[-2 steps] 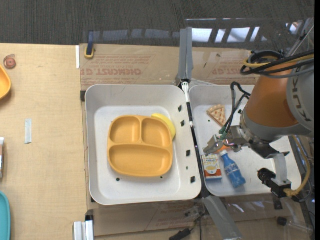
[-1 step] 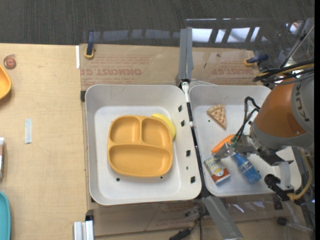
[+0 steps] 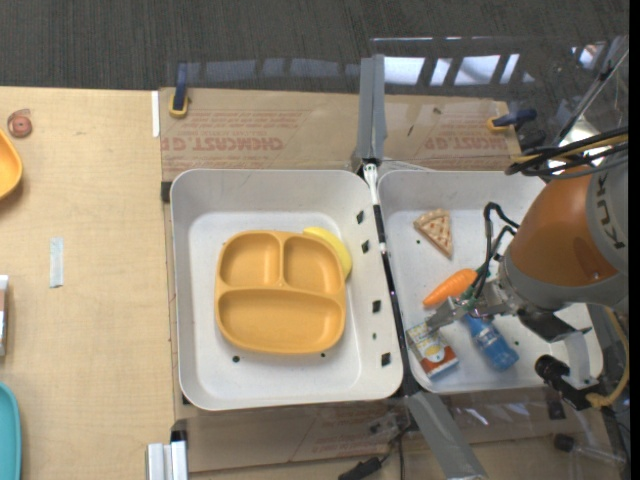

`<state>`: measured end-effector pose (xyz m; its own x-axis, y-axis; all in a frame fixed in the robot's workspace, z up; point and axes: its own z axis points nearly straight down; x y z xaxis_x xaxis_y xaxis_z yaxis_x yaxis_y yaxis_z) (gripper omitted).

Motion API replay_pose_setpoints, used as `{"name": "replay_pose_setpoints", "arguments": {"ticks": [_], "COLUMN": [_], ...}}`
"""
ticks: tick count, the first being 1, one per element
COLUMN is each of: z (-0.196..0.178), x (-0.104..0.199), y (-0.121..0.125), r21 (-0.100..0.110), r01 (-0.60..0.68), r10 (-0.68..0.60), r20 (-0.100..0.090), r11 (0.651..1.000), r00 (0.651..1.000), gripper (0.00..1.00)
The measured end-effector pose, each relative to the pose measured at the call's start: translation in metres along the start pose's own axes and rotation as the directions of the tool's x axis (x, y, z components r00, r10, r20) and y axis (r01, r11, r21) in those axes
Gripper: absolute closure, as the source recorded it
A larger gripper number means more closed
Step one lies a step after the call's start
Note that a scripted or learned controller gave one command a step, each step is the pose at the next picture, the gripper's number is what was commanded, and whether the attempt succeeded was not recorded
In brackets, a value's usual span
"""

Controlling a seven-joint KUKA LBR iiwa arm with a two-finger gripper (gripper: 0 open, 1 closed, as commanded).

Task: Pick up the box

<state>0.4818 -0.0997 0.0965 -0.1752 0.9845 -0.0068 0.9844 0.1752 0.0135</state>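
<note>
Inside right bin (image 3: 600, 336), box (image 3: 432, 351), carrot (image 3: 450, 287), bottle (image 3: 492, 342)

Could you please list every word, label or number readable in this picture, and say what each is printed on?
"CHEMCZT.GF", in red and seen reversed, on the left cardboard sheet behind the left bin; the last letters are uncertain.
A matching red print on the right cardboard sheet: too faint to read.
Large letters on the arm's orange band: cut off, unreadable.
Print on the box: too small to read.
</note>
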Motion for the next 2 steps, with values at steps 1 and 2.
{"name": "replay_pose_setpoints", "arguments": {"ticks": [1, 2], "z": [0.0, 0.001], "x": [0.001, -0.002], "y": [-0.001, 0.029], "r21": [0.004, 0.007], "r01": [-0.073, -0.043], "r10": [0.073, 0.043], "r20": [-0.002, -0.003], "r11": [0.997, 0.999], "r00": [0.997, 0.999], "gripper": [0.0, 0.0]}}
